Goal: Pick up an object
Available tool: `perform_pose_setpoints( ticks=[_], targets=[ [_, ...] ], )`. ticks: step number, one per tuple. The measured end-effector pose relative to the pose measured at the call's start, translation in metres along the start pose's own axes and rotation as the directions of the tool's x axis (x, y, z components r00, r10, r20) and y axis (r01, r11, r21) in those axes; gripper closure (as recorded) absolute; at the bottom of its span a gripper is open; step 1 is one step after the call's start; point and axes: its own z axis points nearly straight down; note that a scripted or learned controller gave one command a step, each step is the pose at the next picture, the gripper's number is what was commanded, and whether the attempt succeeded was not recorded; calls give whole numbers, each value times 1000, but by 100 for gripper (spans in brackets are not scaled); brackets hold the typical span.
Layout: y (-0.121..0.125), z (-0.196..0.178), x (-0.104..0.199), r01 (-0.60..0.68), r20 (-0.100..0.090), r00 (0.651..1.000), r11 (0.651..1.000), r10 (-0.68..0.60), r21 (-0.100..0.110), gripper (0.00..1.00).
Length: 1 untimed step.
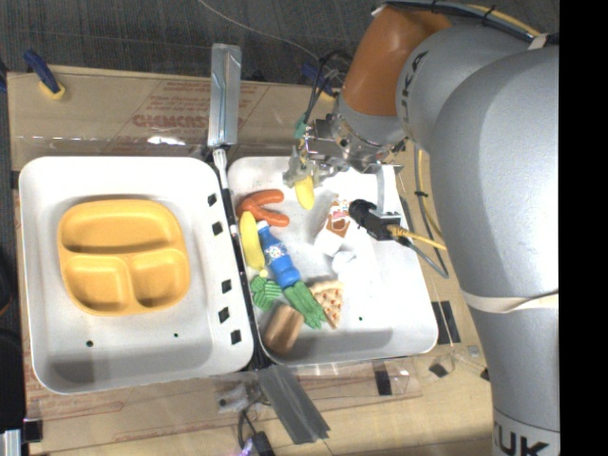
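The gripper (306,171) hangs near the right bin's (399,326) far edge, fingers clamped on a small yellow piece (304,194). The lifting step seems in hand; the next move calls for raising it clear.

Glossy white plastic bins (57,255), matt yellow plastic tray (122,255).

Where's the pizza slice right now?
The pizza slice lies in the right bin, toward its near edge, just right of the green toy and below the blue bottle.
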Motion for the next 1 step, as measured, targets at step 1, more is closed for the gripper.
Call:
perform_pose_setpoints(
  ticks=[1],
  targets=[
    [6,-2,52,145,0,989,989,-145,6,100]
  ],
)
